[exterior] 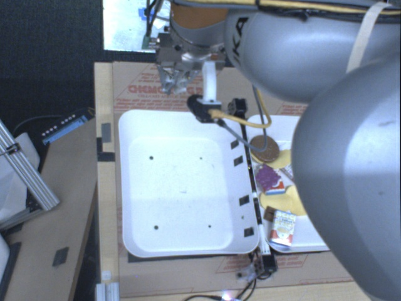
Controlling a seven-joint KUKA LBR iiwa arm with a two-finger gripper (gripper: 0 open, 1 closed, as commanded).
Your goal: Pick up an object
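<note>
My gripper (171,81) hangs over the cardboard just beyond the far edge of the left bin (135,168), near its back middle. Nothing shows in its grasp. The right bin (289,125) holds a brown round disc (264,148), a purple lumpy object (269,179), a yellow piece (292,197) and a small red and white carton (283,227). The arm's large grey body hides most of the right bin.
A black divider strip with clips (247,180) runs between the two bins. An aluminium rail (28,177) and a blue and white bar (62,125) lie off the bench at the left. Brown cardboard (135,86) lines the bench behind the bins.
</note>
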